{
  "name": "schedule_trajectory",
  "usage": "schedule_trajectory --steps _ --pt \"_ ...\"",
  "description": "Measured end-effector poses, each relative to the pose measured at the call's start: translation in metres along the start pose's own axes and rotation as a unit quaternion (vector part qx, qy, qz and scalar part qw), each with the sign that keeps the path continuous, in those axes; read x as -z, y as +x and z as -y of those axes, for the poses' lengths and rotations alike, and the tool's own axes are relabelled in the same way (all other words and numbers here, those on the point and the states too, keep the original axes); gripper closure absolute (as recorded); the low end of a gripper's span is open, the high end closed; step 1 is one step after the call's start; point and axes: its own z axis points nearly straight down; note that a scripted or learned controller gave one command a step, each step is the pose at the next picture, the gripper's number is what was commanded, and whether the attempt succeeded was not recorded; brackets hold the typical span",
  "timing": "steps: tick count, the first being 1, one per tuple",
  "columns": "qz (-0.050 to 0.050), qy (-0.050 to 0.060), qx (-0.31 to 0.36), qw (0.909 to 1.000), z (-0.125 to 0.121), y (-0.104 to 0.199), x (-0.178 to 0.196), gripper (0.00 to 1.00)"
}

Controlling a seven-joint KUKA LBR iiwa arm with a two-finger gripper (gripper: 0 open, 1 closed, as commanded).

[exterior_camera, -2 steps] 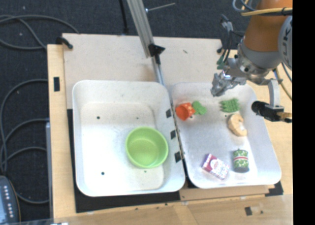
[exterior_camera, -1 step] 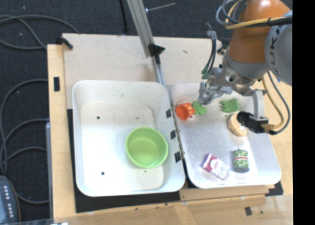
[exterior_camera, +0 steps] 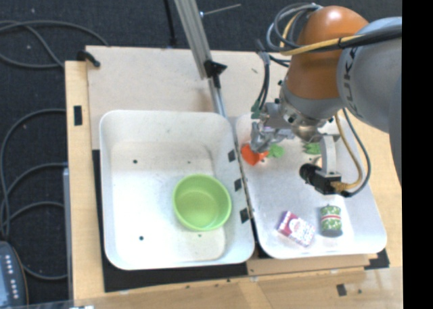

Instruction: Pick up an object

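target: orange toy [exterior_camera: 253, 157] at right bin's [exterior_camera: 369, 213] left wall, far end; looks small, light, stiff plastic, likely slick – pinch across its middle | claw [exterior_camera: 261, 143] directly over it, opening: cannot tell | near-edge clutter: pink box [exterior_camera: 295, 227], green can [exterior_camera: 331, 220], well apart | bin wall crowds left side | left bin: green bowl [exterior_camera: 201, 202]

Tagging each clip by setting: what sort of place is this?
Probably a robotics lab bench: a grey-and-orange arm over two white bins, loose cables on dark carpet, and an aluminium mast.
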Motion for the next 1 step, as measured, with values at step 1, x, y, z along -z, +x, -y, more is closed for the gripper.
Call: schedule_trajectory --steps 1 --pt "-0.001 0.000 0.003 1.0000 0.0075 0.0575 0.0046 1.00"
